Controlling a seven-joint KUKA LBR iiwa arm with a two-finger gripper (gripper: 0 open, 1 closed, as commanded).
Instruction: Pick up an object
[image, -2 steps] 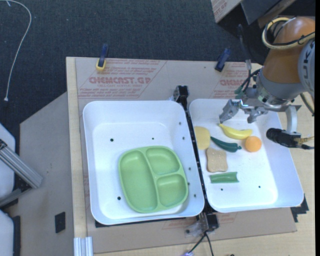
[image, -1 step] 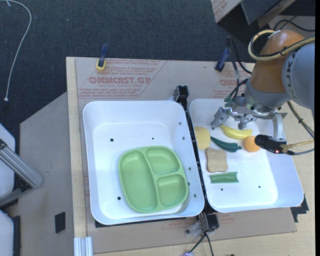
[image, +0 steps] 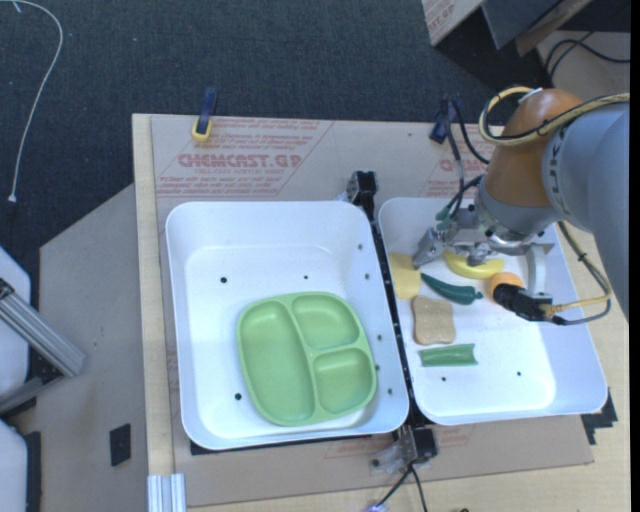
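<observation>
Cardboard-covered worktop (image: 250, 150) carries two bins; over the right bin (image: 530, 390) the end effector (image: 462, 243) hangs above a banana (image: 475, 267), finger spread impossible to tell.

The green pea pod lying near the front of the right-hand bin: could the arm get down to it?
Probably yes. The green pea pod lies flat on the right bin's bare floor, apart from the tan cracker beside it, with nothing over it. The end effector is in that bin.
</observation>
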